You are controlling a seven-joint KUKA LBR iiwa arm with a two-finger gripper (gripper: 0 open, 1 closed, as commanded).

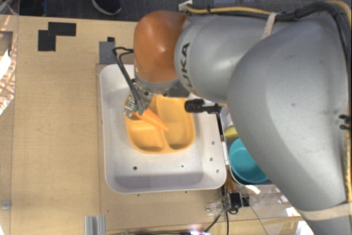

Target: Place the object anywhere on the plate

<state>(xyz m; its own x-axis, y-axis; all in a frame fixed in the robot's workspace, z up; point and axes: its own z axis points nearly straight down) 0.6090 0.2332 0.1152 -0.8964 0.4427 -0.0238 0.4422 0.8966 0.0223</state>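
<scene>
A yellow-orange divided plate (pixel 165 132) lies in the left white bin (pixel 159 179). An orange, carrot-shaped object (pixel 154 119) rests over the plate's upper left part, across the ridge between compartments. My gripper (pixel 133 107) hangs just below the orange wrist band, at the plate's upper left rim. Its tip is right at the near end of the orange object. The wrist hides the plate's far edge.
The grey arm covers most of the right bin. There a blue bowl (pixel 246 163) and a bit of a yellow thing (pixel 231 132) peek out beside the divider. A black cable (pixel 125 71) runs down to the gripper. Bare wooden bench (pixel 49 135) lies to the left.
</scene>
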